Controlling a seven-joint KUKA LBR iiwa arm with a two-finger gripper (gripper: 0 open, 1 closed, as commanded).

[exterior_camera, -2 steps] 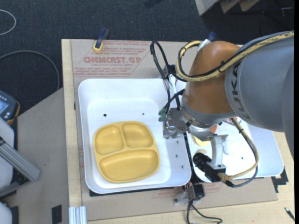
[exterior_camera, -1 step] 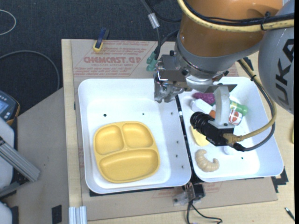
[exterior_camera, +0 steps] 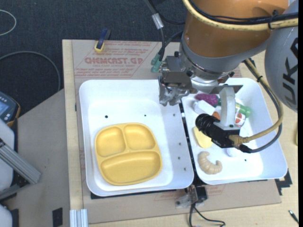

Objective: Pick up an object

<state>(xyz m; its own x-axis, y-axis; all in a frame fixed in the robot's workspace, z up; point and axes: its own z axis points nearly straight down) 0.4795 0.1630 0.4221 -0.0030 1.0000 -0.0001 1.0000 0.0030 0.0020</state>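
While the gripper hovers over the divider, claw state untellable, the yellow tray lies ungrasped in the view-left bin, so it's probably pre-grasp: next, centre over it and descend.

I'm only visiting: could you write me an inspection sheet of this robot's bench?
Surface: left bin and right bin, white, side by side on a printed brown board.
Job's things: yellow divided plate in the left bin; pale curled piece and purple piece in the right.
Clutter: blue-and-yellow clamp on the board.
Grippers: gripper low over the wall between the bins.
Cables: black cables along the arm.
Surroundings: dark floor.
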